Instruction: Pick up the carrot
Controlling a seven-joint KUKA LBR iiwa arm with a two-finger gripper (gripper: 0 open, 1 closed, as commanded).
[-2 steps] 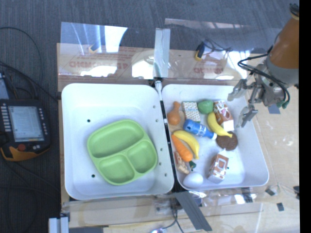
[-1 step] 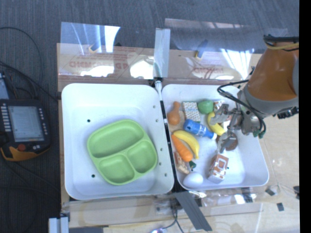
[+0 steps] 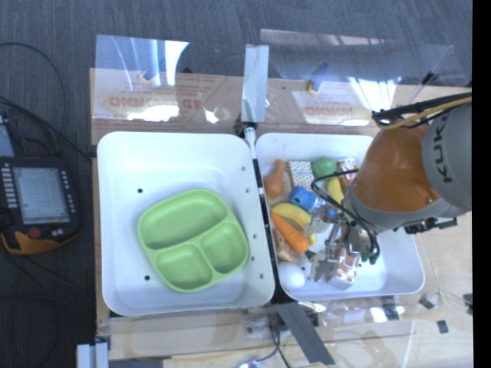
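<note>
One carrot (image 3: 290,231) is seen in the right bin (image 3: 399,278), low in the middle of the frame, close against that bin's left wall. Its long axis is laid on a diagonal, running from upper left to lower right; the narrower end appears to be turned toward the upper left, though this is not sharp enough to be sure. A yellow banana (image 3: 292,213) is set just above it, touching or nearly so, and a pale, tan-coloured piece (image 3: 285,243) is pressed along its lower side. Further up, a blue item (image 3: 304,199) and a green one (image 3: 324,166) are crowded into the same heap.

From the gripper (image 3: 335,265) the carrot is found to the left and a little upward, near but apart. Whether the fingers are apart or together cannot be told; nothing is seen between them. A shift toward the left of the frame is judged necessary, with the closing direction set across the carrot's diagonal. The green divided plate (image 3: 193,239) in the left bin (image 3: 123,159) is well apart from all this.
</note>
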